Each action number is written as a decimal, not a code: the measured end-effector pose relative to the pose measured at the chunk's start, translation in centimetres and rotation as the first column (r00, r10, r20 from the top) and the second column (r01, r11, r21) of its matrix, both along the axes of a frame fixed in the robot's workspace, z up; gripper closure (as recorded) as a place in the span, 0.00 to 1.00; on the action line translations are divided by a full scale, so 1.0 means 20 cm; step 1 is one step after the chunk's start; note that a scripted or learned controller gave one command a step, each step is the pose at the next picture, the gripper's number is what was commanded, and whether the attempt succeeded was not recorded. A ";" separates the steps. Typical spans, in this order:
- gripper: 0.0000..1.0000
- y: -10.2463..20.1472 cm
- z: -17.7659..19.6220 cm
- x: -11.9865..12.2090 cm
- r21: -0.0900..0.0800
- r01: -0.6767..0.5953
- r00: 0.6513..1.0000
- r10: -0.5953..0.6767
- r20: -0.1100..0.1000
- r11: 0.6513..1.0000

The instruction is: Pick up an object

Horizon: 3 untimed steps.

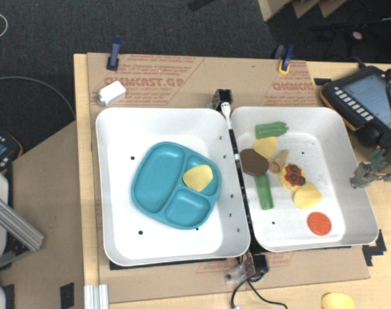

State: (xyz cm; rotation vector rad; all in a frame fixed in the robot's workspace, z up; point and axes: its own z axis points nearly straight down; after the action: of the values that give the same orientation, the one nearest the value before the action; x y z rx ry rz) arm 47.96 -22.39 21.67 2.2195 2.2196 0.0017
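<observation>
The right bin (350,234) holds several toy foods. Among them are a green piece (270,129), a yellow piece (265,147), a brown lump (253,163), a green stick (265,192), a red-and-yellow piece (292,176), a yellow lump (307,197) and an orange-red disc (319,223). In the left bin (118,237) lies a blue divided plate (163,188) with a pale yellow piece (198,177) in its upper right compartment. My gripper (368,172) hangs small and grey over the right bin's right rim, apart from all the foods.
A black hand-held control unit (357,102) lies beyond the right bin's far right corner. A small white block (111,93) sits on the cardboard at the far left. Blue clamps (113,53) (285,58) grip the board's far edge. A yellow object (337,300) lies at the bottom right.
</observation>
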 end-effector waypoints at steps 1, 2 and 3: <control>1.00 0.46 0.53 0.01 0.000 -0.009 1.000 0.009 0.007 1.000; 1.00 0.07 0.18 -0.01 0.001 0.006 1.000 -0.006 -0.007 1.000; 1.00 0.00 0.05 0.00 0.002 0.002 1.000 -0.002 -0.005 1.000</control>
State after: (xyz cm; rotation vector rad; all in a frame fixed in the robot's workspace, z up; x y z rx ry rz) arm 47.89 -22.43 22.75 2.2250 2.2216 -0.0012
